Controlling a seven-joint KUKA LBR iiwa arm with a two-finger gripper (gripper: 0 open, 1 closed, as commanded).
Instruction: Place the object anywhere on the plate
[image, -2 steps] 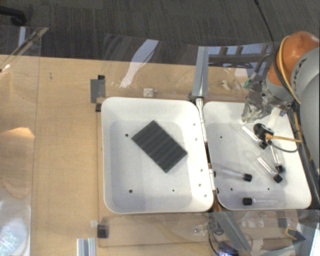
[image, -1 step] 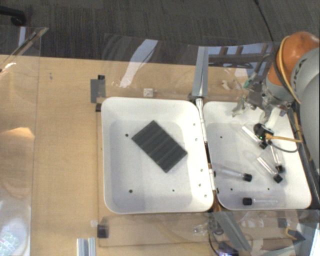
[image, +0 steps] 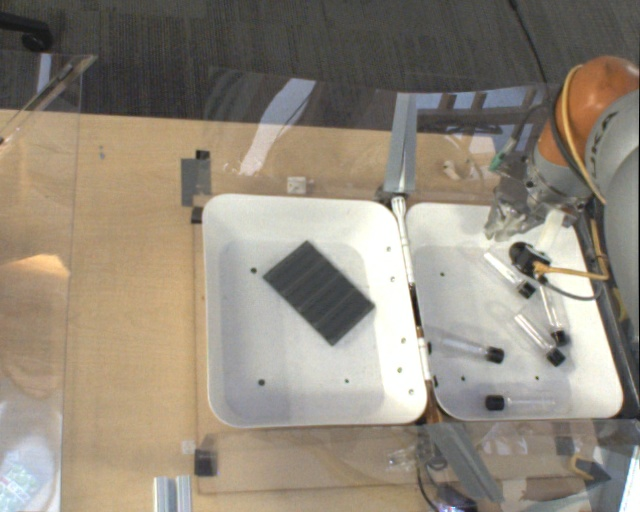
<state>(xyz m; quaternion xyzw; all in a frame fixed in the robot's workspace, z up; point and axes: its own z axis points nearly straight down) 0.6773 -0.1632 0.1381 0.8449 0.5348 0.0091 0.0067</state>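
A dark grey ribbed plate (image: 318, 291) lies turned at an angle in the middle of the left bin (image: 230, 400). Several clear tubes with black caps lie in the right bin (image: 600, 405): one (image: 506, 272) near the bin's upper middle, a pair (image: 541, 333) at the right, one (image: 466, 347) lower left, and one (image: 522, 403) along the front wall. My gripper (image: 500, 222) hangs over the back right part of the right bin, just above and behind the nearest tube. Nothing can be seen held in it.
A black part with a yellow cable (image: 545, 268) trails from the arm across the right bin's back right area. A metal post (image: 402, 150) stands behind the wall between the bins. Small black brackets (image: 197, 180) sit on the wooden bench beside the left bin.
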